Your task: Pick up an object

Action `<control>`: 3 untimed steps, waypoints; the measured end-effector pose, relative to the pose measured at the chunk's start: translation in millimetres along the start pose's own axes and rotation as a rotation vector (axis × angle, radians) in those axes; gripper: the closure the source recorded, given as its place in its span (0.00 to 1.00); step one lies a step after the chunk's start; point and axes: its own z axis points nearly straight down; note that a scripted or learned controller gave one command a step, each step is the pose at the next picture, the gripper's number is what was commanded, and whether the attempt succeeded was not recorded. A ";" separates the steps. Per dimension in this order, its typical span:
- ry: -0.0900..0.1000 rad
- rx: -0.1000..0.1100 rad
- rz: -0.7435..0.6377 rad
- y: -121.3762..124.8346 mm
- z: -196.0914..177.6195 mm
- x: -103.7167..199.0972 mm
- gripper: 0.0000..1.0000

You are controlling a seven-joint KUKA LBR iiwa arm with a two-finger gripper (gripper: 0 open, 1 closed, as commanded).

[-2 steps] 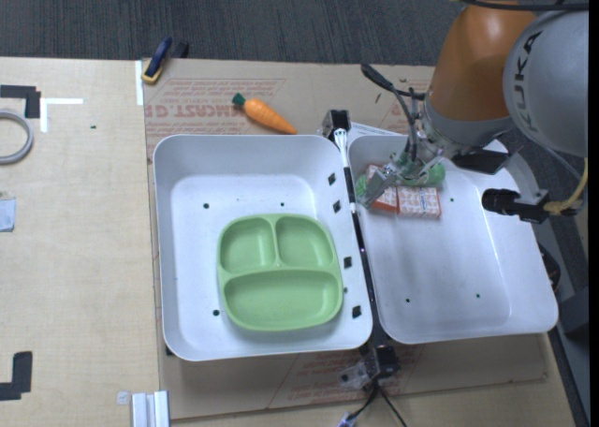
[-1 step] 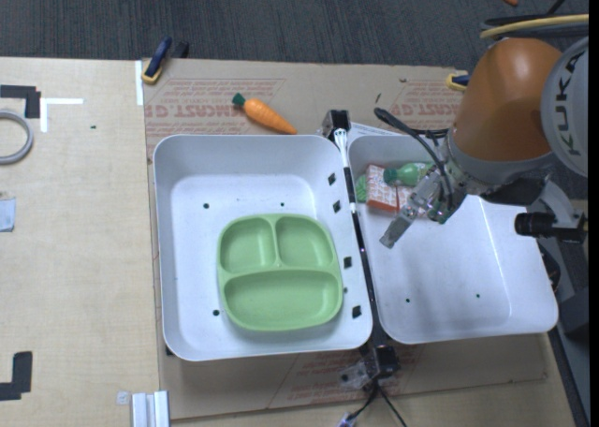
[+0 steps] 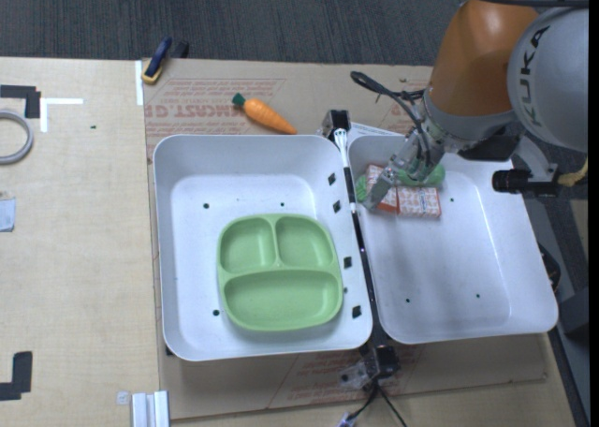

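I see a light green plastic plate with three parts [image 3: 279,272] in the left white bin [image 3: 187,191]. In the right white bin [image 3: 468,285], my gripper [image 3: 398,182] is down on a red and white box [image 3: 412,200]; I cannot tell its grip.

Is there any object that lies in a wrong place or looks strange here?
Yes: the toy carrot lies outside both bins, on the cardboard behind the left bin. The green divided plate sits slightly askew in that bin.

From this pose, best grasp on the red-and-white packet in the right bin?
Probably the red-and-white packet across its short width, from straight above: it lies flat and long on the right bin floor. Its right end looks freest; the gripper and a green item crowd the left.
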 end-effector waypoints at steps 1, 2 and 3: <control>0.002 0.000 -0.293 -36.3 -0.2 28.7 0.00; -0.002 -0.001 -0.496 -2.4 -0.3 -35.8 0.00; -0.003 -0.001 -0.466 -54.5 89.7 -37.8 0.00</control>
